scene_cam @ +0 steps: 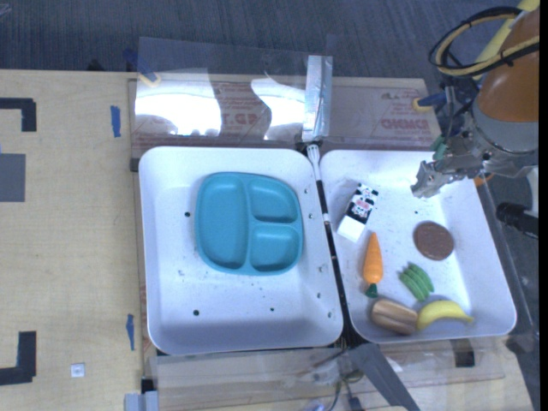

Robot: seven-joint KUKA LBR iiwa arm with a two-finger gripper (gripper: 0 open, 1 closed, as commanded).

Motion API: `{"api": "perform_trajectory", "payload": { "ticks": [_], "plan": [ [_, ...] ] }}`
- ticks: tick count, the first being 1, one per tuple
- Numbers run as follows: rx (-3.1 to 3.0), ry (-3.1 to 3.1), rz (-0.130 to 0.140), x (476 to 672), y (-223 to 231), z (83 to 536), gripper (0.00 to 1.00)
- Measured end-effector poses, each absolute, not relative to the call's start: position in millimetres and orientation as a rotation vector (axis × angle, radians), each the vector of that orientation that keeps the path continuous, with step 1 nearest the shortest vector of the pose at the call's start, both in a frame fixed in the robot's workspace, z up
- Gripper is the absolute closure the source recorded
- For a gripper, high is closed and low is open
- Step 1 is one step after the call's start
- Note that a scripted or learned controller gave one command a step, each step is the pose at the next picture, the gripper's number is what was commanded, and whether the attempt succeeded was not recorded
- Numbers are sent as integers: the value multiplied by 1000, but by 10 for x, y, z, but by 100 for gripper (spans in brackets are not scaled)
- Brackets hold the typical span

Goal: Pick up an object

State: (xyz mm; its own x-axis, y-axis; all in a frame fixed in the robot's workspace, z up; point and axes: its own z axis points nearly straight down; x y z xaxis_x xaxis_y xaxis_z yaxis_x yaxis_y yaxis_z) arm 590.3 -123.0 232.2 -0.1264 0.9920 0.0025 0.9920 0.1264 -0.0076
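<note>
In the camera view, from above, two white bins were seen side by side, and the left bin (163, 315) was given over to a blue divided plate (250, 223), lying flat and well apart from the action. The pickable things were all gathered in the right bin (501, 311): a small cow-patterned carton (360, 211) near the divider, an orange carrot (372, 262) just below it, a brown disc (434, 241), a green pod (417, 280), and a bread roll (393, 315) touching a banana (443, 313) at the near edge. The gripper (425, 183) was held over the bin's upper right, apart from every object, nothing grasped; whether it was released or clenched could not be told. The brown disc was judged the nearest candidate.
</note>
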Motion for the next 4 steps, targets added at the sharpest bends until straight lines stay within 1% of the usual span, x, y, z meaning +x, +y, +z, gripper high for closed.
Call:
{"api": "perform_trajectory", "payload": {
  "ticks": [1,2,3,4],
  "plan": [
    [-2074,-2354,4,5908,-1236,2338,0],
    [-2162,-2295,-14,6148,-1055,1207,0],
    [-1670,-2696,-21,6388,-999,1080,0],
    [-2035,-2417,-29,6504,-1052,1072,0]
  ]
}}
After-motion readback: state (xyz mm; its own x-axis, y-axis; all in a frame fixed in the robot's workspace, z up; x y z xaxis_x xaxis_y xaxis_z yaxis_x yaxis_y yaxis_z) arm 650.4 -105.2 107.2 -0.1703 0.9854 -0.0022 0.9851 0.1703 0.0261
